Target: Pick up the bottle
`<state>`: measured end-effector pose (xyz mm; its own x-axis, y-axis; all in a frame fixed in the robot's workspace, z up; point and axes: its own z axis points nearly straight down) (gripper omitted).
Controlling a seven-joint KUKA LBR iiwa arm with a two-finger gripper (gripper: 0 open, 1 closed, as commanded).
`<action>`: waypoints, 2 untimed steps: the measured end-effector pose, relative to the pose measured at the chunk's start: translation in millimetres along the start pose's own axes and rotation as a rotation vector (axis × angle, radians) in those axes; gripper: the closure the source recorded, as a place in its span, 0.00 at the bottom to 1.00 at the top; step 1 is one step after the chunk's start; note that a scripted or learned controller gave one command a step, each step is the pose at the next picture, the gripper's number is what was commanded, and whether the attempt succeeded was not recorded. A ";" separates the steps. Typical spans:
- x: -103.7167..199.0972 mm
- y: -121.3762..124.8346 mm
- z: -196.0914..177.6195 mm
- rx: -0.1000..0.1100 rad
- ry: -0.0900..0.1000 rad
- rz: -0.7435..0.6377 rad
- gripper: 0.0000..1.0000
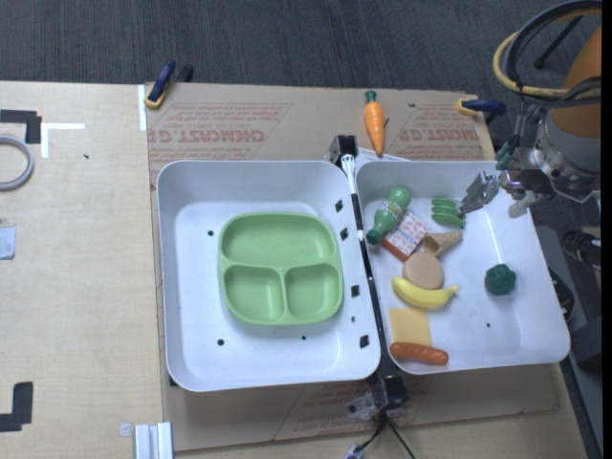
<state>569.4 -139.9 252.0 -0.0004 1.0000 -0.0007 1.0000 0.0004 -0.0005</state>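
Green bottle [387, 213] lies near the right bin's [535, 342] back left corner, hard against a carton [406, 234], which the empty, seemingly part-open jaws [481, 191] could snag instead.

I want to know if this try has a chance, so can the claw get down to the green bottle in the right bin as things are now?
Probably yes. The claw hangs above the right bin, with the green bottle lying to its left. Nothing covers the bottle from above, though the red and white packet touches its lower side and the bin wall is close.
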 end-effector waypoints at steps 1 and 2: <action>-0.5 0.4 -9.4 0.000 -0.001 -0.001 1.00; 83.3 -66.6 55.8 0.001 0.000 0.041 1.00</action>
<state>502.7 -56.6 196.2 0.0408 0.9992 -0.0006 0.9992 -0.0408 -0.0016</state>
